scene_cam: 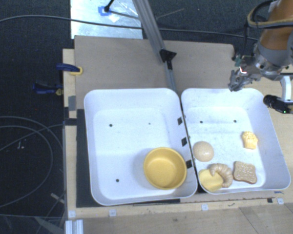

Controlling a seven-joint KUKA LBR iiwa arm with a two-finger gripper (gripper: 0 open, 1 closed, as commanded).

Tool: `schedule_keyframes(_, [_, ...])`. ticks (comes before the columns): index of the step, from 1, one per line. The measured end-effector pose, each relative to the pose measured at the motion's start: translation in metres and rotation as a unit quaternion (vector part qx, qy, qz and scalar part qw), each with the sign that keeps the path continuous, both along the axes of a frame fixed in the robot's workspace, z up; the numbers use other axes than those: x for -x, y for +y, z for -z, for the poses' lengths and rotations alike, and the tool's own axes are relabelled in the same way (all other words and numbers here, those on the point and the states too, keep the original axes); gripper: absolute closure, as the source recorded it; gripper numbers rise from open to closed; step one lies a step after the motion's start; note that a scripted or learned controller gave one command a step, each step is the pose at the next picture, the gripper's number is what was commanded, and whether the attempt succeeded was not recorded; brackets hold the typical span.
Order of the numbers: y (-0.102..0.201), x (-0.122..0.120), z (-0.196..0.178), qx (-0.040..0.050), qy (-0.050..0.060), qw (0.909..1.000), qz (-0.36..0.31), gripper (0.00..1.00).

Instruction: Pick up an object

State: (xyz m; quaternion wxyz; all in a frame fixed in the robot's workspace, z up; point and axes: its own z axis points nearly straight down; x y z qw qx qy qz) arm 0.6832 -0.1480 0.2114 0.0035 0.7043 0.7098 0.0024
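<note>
The gripper hangs over the far rim of the right bin, close to its far right corner. How wide it stands cannot be told from this view, and nothing is seen in it.

All the loose things in the right bin lie in its near half, well apart from the gripper. A small yellow piece lies nearest to it, by the right wall. A pale round ball rests beside the left wall. In the near part, a croissant lies touching a flat yellow disc, and a slice of toast lies just to the right of them.

The left bin holds a yellow bowl, upright, in its near right part.
</note>
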Motion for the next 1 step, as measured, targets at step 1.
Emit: schedule_keyframes(1, [0.0570,-0.0096,-0.0097,-0.0014,0.002,1.0000,-0.001,1.00])
